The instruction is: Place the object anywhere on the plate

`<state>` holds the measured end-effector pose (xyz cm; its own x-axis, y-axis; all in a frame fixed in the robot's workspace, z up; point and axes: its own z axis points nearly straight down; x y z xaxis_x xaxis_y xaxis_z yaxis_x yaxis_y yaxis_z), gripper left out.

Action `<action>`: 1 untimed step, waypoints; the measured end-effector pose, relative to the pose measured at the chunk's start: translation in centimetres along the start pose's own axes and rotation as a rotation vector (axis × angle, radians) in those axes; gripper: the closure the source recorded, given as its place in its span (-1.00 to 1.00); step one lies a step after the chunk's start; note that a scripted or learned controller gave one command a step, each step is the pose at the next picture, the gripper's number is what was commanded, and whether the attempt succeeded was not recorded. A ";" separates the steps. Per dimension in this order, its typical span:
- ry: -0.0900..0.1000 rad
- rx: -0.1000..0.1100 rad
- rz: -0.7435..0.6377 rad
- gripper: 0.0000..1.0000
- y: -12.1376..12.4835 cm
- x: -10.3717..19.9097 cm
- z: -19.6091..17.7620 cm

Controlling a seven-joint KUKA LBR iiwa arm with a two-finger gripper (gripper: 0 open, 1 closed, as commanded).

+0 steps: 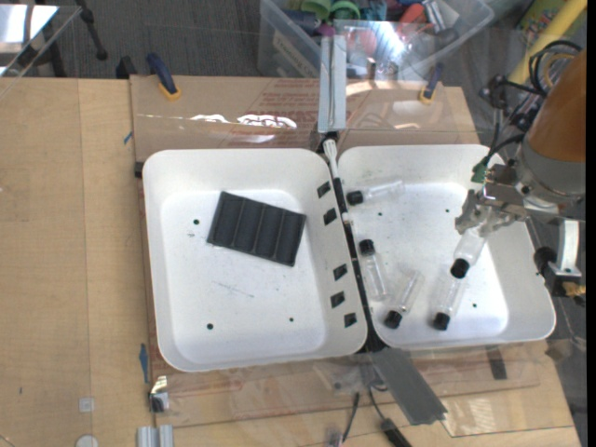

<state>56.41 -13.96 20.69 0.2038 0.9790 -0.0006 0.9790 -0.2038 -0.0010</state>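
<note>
Your claw (482, 220) holds a clear tube (466, 252) with a black cap over the right bin (521, 319). The dark plate (256, 228) lies in the left bin (168, 277), well apart from the tube.

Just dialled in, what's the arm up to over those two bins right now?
The grey KUKA arm's gripper is over the right white bin, at the upper end of a clear plastic vial with a black cap; whether it has hold of it isn't clear. Four more such vials lie in that bin. The dark ribbed rectangular plate lies in the left white bin with nothing on it yet.
</note>
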 end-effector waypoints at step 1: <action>0.001 0.003 0.074 1.00 -3.5 -4.9 -2.6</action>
<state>52.00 -18.07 23.25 0.2760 0.9612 0.0002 0.9611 -0.2760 -0.0039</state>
